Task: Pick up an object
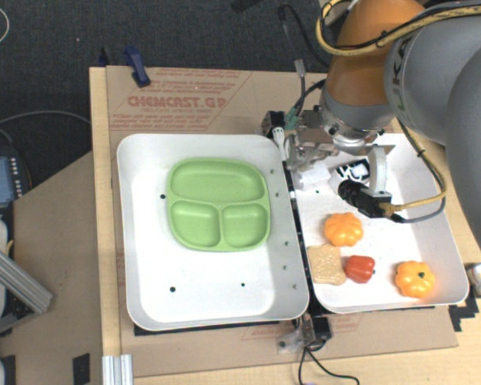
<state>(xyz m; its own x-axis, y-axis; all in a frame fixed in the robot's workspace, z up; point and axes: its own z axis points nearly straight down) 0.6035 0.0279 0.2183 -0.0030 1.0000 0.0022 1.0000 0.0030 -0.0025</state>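
The right bin [433,215] holds an orange pepper-like toy [342,228] near its middle. In front of that toy lie a tan cracker-shaped piece [326,265] and a small red toy [359,269]. A second orange toy [414,279] sits at the front right. My gripper [315,156] hangs over the bin's far left corner, close to the wall between the bins and beyond the first orange toy. The grey wrist and orange band [369,30] hide much of the bin's back part. Nothing is visibly held.
A green three-compartment plate [218,203] lies in the left bin [144,239]. A black part with a cable [367,199] juts from the wrist just above the orange toy. Both bins rest on a cardboard sheet [176,95] with a blue clip [136,65] at its back edge.
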